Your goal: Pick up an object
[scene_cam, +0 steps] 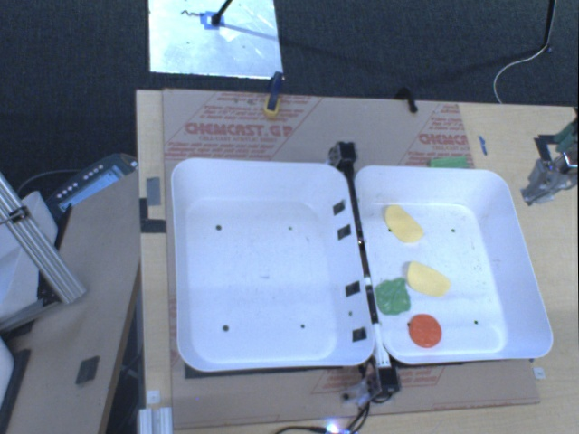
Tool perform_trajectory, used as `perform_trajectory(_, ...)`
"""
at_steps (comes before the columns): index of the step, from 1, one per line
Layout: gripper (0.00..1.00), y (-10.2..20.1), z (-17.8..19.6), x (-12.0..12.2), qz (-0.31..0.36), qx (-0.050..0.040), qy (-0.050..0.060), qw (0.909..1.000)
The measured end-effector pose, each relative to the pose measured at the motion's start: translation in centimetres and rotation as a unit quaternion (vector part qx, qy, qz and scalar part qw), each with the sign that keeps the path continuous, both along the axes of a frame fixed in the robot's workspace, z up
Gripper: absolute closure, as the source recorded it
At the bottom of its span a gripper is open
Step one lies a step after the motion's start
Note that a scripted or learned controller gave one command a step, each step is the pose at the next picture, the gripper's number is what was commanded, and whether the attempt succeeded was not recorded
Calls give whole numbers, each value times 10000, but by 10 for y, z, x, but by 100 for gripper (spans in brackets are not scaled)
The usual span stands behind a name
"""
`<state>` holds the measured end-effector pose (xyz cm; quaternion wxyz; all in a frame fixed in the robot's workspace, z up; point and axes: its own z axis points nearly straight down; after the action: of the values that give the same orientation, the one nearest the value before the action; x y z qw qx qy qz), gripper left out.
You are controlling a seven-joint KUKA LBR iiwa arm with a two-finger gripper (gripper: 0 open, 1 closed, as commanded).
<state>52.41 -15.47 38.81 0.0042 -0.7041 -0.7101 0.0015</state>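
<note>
Gripper (546, 181) sits at the far right edge, off the bins, over bare bench just past the right bin's (507, 188) upper right corner. Too small and blurred to tell its state; nothing seen in it.

All candidates are in the right bin, toward 8 o'clock from the gripper:
- upper yellow piece (403, 223): nearest, long axis roughly 11 to 5.
- lower yellow piece (427, 279): long axis roughly 10 to 4.
- green piece (392, 296): touching or just beside the lower yellow's 8 o'clock end, close to the divider wall.
- red disc (425, 331): near the bin's front wall, at 5 o'clock of green.

My call: upper yellow is the cleanest pick, standing apart with free floor around it. Green/lower yellow pair risks a double contact; green also crowds the wall. Path from gripper crosses only the bin rim.

Left bin (181, 242) has no objects to pick.
</note>
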Motion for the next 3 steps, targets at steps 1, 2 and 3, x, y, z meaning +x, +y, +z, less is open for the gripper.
perform_trajectory(1, 100, 4, 155, 0, -16, -46, -146, 9999)
perform_trajectory(2, 100, 78, -45, 6, 4, 1, 28, 10000)
perform_trajectory(3, 100, 85, 68, 64, -9, -30, -126, 9999)
